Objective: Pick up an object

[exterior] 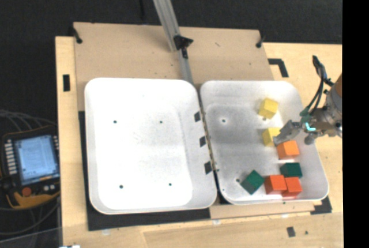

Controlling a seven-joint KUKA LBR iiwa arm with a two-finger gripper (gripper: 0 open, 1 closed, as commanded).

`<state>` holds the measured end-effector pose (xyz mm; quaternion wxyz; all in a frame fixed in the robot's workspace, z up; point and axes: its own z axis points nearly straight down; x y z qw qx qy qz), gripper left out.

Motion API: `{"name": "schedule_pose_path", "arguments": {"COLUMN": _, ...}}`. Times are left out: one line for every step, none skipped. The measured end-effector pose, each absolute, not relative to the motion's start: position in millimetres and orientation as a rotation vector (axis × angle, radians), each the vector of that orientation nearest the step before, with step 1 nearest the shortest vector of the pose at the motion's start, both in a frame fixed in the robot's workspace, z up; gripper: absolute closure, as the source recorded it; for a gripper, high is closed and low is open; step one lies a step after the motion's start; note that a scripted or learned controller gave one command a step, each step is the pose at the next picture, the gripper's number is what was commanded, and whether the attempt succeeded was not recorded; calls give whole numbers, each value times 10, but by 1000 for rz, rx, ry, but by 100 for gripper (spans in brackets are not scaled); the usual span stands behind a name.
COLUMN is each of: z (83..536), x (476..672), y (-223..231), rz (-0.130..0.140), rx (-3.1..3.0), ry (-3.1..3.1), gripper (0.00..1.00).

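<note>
Camera view, end effector: the end effector (pixel 286 132) reaches in from the right edge of the frame at mid height, its grey tip low over the right part of the right bin; whether it is released or clenched cannot be told.
Nearest things: the tip lies just beside a small yellow block (pixel 268 136) on its left and just above an orange block (pixel 289 149); contact with either cannot be judged, and nothing is seen gripped.
Upper yellow block: a second yellow block (pixel 268 108) sits higher in the same bin, apart from the tip.
Lower cluster: a dark green block (pixel 292 169) lies below the orange block; under it two more orange blocks (pixel 283 184) sit side by side, touching, near the bin's lower right corner.
Green cube: a tilted green cube (pixel 252 181) rests just left of that orange pair.
Right bin: the right bin (pixel 230 102) is white and shallow, holding all the blocks.
Left bin: the left bin (pixel 104 97) sits beside it, edges nearly touching.
Worktop: the tan worktop (pixel 66 126) carries both bins.
Pole: a grey metal pole (pixel 162 4) slants from the top of the frame down to the gap between the bins.
Pendant: a handheld screen unit (pixel 31 160) lies at the left edge of the frame.
</note>
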<state>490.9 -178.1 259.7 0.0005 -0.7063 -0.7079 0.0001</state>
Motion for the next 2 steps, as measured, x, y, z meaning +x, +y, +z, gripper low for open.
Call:
{"name": "schedule_pose_path", "arguments": {"z": 2612, "x": 4915, "y": -1782, "rz": -3, "rx": -2222, "ry": -2224, "gripper": 0}}
{"name": "schedule_pose_path", "arguments": {"z": 1987, "x": 4898, "y": -1756, "rz": 6, "rx": -2220, "ry": -2218, "gripper": 0}}
